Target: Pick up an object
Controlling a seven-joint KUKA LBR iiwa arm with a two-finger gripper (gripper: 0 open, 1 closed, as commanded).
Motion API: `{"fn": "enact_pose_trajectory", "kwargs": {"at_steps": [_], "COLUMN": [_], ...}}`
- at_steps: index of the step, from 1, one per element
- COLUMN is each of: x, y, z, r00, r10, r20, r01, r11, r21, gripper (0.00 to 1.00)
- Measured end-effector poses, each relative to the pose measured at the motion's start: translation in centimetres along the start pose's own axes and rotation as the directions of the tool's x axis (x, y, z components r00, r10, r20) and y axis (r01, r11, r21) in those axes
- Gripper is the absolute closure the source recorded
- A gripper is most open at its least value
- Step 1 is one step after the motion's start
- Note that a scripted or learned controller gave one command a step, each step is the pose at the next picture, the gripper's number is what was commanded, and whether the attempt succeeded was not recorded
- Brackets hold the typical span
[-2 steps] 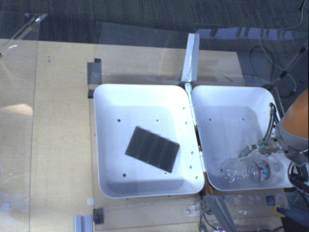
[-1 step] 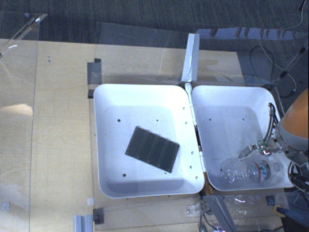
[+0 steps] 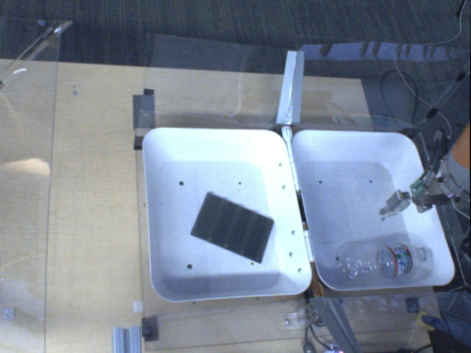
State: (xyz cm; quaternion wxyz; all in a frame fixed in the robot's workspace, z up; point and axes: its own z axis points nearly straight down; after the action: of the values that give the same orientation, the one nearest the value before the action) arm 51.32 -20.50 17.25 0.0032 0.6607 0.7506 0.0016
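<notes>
Bins side by side on the pale wooden bench (image 3: 81,219); left bin (image 3: 158,197) and right bin (image 3: 353,149) sit with their inner rims touching, and a grey upright post (image 3: 291,87) rises at the far end of that seam.

Over in the left bin, a dark ribbed rectangular pad (image 3: 232,226) lies flat near the middle of the floor, turned at a slant so its corners point near-right and far-left; it sits well apart from every wall.

Now the right bin; a clear plastic bottle (image 3: 379,261) lies on its side along the near wall, cap end toward the right, with a coloured label band (image 3: 399,259) around it close to that end; its crumpled transparent body stretches left toward the seam.

And the arm comes in from the right edge, an orange patch showing at the frame's border; the gripper (image 3: 394,204) hangs over the right half of the right bin, pointing left and slightly toward the near side; it sits farther back than the bottle, apart from it, with bare white floor between the two; nothing sits between the fingers, so no object is held; whether the claw is released or clenched, I cannot tell, the tip is too small and blurred.

Cables (image 3: 427,65) trail across the far right behind the bins.
</notes>
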Motion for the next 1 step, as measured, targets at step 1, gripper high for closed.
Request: {"fn": "enact_pose_trajectory", "kwargs": {"at_steps": [1], "x": [0.19], "y": [-2.27], "z": [8.32], "r00": [0.997], "r10": [-0.081], "r20": [0.003], "r01": [0.081], "r11": [0.997], "r21": [-0.006], "gripper": [0.00]}}
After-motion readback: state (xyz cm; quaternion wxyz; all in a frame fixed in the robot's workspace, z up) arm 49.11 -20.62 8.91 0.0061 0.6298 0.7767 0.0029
